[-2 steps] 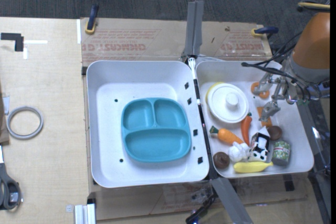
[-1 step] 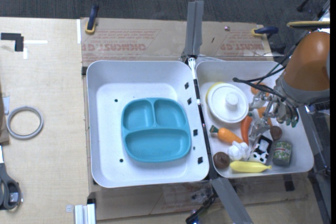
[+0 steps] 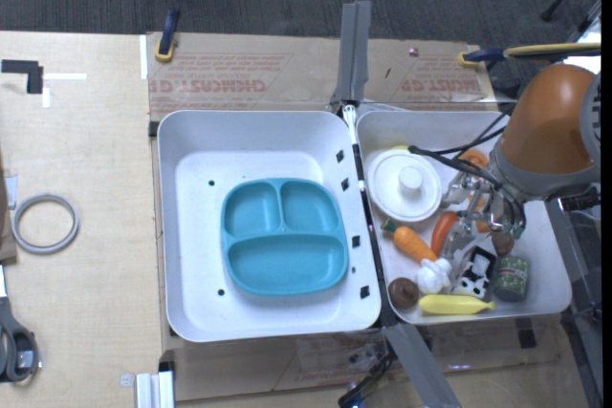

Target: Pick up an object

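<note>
Yellow banana (image 3: pixel 455 304) lies low in the right bin (image 3: pixel 555 296), by my pincer (image 3: pixel 475 223). I cannot tell how my pincer stands. Toys crowd together, so I might bump the carrot (image 3: pixel 414 244) or grab nothing.

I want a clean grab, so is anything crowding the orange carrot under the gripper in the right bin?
Yes. The gripper hangs over the clutter: the carrot lies against the white lid, with a red-orange piece beside it and a white toy just below. Nothing covers it from above.
</note>
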Motion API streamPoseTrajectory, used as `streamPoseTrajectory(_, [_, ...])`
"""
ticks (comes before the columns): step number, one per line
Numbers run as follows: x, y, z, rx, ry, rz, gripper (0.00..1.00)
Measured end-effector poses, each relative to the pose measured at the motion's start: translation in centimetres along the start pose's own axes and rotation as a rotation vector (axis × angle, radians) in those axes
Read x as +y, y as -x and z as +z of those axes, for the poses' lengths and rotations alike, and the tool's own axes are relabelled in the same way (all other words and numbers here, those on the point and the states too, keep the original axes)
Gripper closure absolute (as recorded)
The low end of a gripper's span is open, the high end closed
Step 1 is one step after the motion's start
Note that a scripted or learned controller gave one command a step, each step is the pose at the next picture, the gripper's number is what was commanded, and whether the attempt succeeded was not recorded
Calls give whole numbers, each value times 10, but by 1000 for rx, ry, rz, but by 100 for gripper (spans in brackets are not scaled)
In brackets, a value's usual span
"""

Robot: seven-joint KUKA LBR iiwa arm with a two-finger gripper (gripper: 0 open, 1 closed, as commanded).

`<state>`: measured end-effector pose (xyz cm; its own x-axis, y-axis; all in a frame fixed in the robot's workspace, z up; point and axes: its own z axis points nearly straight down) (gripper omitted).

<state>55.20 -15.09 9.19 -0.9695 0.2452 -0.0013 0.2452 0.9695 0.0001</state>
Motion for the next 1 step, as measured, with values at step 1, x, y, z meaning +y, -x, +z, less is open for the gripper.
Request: streamPoseTrajectory(1, [17, 13, 1, 0, -23, 50, 0])
